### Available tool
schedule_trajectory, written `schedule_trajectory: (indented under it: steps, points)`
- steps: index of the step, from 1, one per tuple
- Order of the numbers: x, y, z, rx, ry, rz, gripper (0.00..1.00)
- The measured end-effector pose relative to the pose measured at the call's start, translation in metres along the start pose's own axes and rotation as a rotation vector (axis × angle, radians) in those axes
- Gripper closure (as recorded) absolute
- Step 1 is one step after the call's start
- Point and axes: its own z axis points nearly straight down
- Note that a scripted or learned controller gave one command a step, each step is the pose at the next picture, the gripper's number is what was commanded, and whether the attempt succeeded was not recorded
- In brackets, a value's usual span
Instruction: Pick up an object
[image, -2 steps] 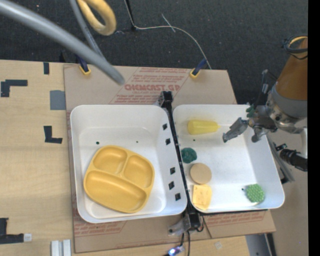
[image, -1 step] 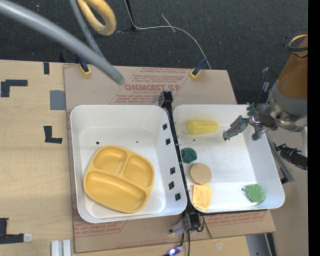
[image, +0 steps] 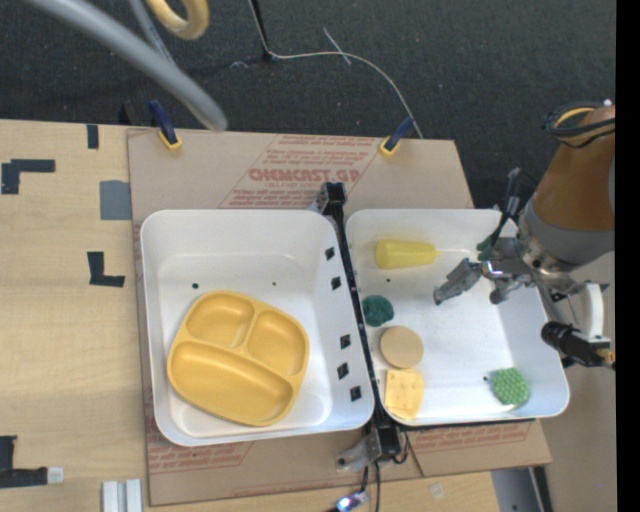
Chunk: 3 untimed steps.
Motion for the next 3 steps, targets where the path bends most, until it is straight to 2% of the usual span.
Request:
schedule_trajectory:
  steps: [2, 3]
  points:
    - [0.006, 0.001, 0.091, 0.002, 0.001, -0.001, 0.00]
    - [0.006, 0.002, 0.079, 0.000, 0.000, -0.002, 1.00]
